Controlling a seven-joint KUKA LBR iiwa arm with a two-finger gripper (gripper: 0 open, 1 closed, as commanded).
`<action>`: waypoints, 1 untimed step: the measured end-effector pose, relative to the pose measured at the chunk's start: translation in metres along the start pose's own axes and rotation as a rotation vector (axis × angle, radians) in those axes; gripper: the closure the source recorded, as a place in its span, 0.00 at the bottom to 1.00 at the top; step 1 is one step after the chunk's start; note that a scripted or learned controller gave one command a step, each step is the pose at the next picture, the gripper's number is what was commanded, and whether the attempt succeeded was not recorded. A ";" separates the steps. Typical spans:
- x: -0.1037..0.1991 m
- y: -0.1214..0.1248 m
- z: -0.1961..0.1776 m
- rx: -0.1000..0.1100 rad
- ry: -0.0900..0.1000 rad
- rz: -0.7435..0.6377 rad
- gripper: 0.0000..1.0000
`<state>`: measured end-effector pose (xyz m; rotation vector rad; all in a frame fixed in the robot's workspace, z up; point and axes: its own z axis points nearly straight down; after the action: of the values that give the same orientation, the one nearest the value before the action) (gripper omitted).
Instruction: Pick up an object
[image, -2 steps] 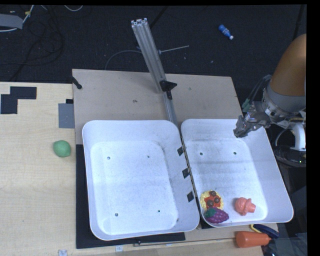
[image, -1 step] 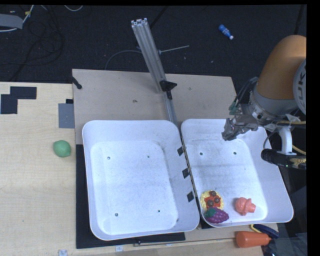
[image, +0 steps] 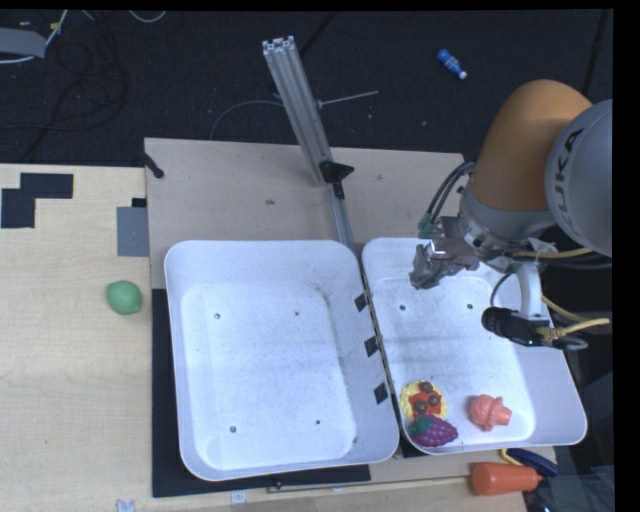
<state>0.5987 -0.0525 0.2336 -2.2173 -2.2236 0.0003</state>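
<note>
You can't tell the gripper (image: 432, 268) state; pinch the light, bumpy pink plastic toy (image: 489, 411) across its middle.

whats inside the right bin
The right bin holds a yellow and purple toy cluster and a pink toy near its front edge. The end effector and arm hang over its far end, covering the floor beneath them.
</note>
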 end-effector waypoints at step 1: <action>0.047 -0.002 -0.006 -0.001 0.000 0.000 1.00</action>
<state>0.5967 -0.0057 0.2397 -2.2173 -2.2244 -0.0008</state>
